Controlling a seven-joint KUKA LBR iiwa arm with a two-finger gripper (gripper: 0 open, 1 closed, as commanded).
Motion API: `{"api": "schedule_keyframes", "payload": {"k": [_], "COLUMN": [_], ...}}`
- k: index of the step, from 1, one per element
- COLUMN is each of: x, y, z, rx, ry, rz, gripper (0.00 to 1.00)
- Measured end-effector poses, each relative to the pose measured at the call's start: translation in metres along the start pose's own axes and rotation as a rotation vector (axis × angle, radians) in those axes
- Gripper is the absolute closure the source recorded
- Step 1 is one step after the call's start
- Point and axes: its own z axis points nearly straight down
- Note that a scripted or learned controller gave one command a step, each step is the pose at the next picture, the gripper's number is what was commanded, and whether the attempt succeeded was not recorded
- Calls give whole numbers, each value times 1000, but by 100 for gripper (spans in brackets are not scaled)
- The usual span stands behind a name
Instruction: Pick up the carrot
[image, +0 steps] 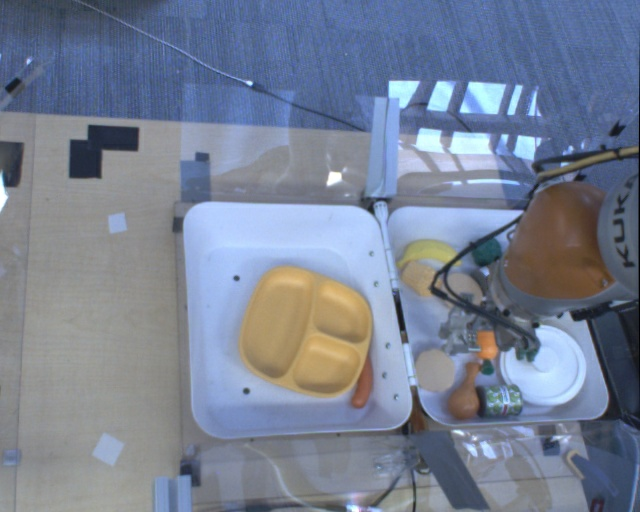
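The carrot (362, 383) lies in the left bin (215, 300), near that bin's lower right corner, just beside the lower right edge of the yellow divided plate (305, 330) and close to the wall between the two bins; its long axis runs nearly up and down in the camera view, tilted slightly, with the upper end leaning right and the lower end leaning left; which end is the thick one I cannot tell at this size.

My arm (560, 245) reaches in from the right and sits over the right bin (598, 402), well apart from the carrot; my fingers (478, 340) hang over the middle of that bin, above a clutter of items; whether they are spread or pressed together I cannot tell, as cables and hardware blur them.

Beneath and around them lie a yellow banana (428, 250), a tan round piece (435, 370), a brown pear-shaped item (465, 397), a small green can (500, 401) and a white bowl (548, 366); both bins rest on the desk (90, 330).
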Motion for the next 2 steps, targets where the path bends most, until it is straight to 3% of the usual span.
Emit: {"api": "schedule_keyframes", "payload": {"k": [1, 2], "x": [-3, -17], "y": [64, 7], "z": [-107, -73], "rx": [-3, -2], "ry": [6, 16], "rz": [-40, -143], "gripper": [100, 100]}}
